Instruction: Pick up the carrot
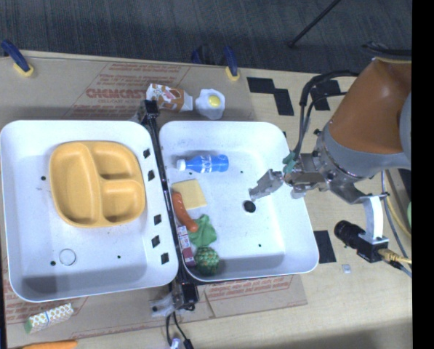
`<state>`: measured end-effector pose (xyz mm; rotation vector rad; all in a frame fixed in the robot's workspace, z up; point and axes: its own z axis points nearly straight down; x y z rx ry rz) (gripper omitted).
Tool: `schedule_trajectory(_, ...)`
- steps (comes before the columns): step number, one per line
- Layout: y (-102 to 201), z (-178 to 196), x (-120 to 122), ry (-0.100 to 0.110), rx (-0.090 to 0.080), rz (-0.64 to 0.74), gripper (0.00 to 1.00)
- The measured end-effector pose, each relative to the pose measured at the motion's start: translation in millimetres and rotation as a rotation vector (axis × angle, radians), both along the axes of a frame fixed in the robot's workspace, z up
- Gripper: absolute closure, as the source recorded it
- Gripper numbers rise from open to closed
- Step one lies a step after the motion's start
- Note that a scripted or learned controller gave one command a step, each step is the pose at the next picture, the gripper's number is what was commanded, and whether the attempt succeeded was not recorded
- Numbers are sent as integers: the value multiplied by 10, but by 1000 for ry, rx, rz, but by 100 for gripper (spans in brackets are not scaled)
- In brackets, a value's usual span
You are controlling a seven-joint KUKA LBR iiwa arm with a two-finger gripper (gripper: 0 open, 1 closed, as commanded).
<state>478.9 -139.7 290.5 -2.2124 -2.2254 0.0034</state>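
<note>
The robot arm [369,122] is big and round. Its wide top part is orange, like a band, and under that it turns grey. Thin black cables [311,97] loop out from its side and curve down along it. Lower down sits a small block with a bit of green on it. The end effector [264,186] is grey metal and much thinner than the arm. A white bracket [374,220] sticks out below, with a black tube-shaped part [356,238] fixed to it.

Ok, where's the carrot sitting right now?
The carrot lies in the right bin, against its left wall, just below the yellow block and touching the green leafy piece.
</note>
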Motion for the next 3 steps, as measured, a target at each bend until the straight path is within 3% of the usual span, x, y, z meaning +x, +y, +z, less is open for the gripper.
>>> schedule_trajectory(1,362,-1141,-35,3,0,-220,0)
schedule_trajectory(2,721,-962,863,1,-2,-489,0)
schedule_trajectory(3,899,-997,646,5,-2,-698,0)
